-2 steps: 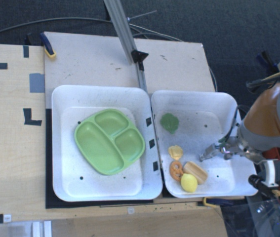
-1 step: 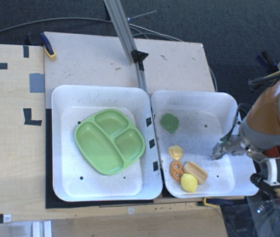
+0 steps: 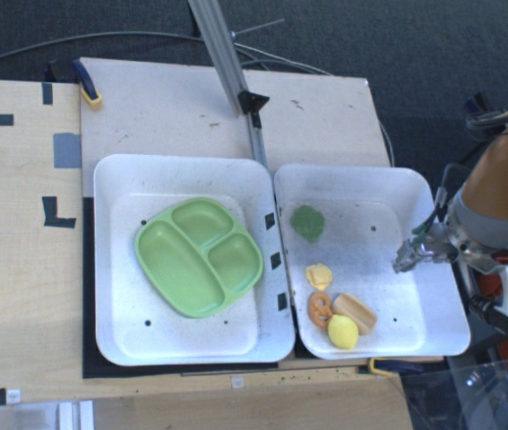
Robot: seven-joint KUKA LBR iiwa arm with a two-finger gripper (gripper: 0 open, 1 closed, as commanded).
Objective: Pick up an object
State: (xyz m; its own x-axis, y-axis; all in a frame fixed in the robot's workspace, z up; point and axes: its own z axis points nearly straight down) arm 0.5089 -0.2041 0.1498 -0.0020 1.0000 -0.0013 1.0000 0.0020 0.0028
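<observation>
Camera view puts us above two white bins set side by side on the bench. Our gripper (image 3: 408,256) hangs over the right bin (image 3: 388,184) near its right wall, and we cannot tell from this angle how it is set; nothing shows in its grasp. The objects lie well apart from it toward that bin's left side: a green round piece (image 3: 307,222) farther back, then a small yellow piece (image 3: 319,277), an orange ring (image 3: 320,308), a tan block (image 3: 354,312) and a yellow lemon-like piece (image 3: 343,332) clustered near the front. A green divided plate (image 3: 199,255) lies in the left bin (image 3: 110,240).
</observation>
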